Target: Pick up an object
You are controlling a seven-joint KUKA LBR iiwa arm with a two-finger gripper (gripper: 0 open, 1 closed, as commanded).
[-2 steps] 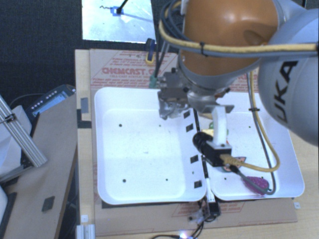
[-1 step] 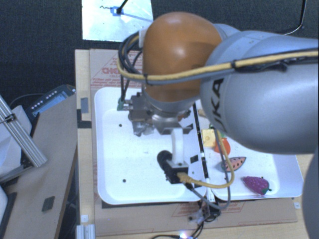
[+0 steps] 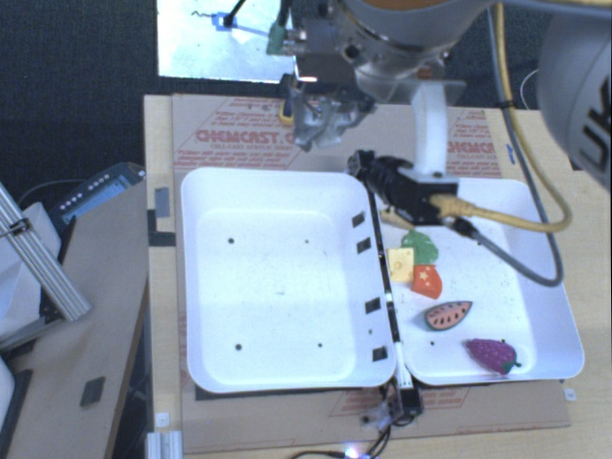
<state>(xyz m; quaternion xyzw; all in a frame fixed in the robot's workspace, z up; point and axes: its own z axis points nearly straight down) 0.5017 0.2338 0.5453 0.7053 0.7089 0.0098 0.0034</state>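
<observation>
End effector (image 3: 318, 127) high at far side of left bin (image 3: 206, 256), over printed cardboard sheet (image 3: 229, 134) just behind the bin rim. Wide or narrow: cannot tell, blurred and tucked under the wrist. Arm (image 3: 402, 8) in from top right, orange band at top edge of view.

Pickable items all in right bin (image 3: 545, 285), well apart from end effector:
- green piece (image 3: 421, 250) near the divider side, far half of bin
- yellow block (image 3: 401, 264) just below and left of it, touching or nearly so
- red-orange piece (image 3: 428, 281) against the yellow block's lower right corner
- watermelon slice (image 3: 448, 315) nearer the camera, apart from that cluster, lying flat
- purple grape bunch (image 3: 492, 354) nearest the front rim, apart from the slice

Bins side by side, rims meeting, black clips (image 3: 373, 304) along the joint. Both sitting on the cardboard sheet on tan surface (image 3: 124, 352).
</observation>
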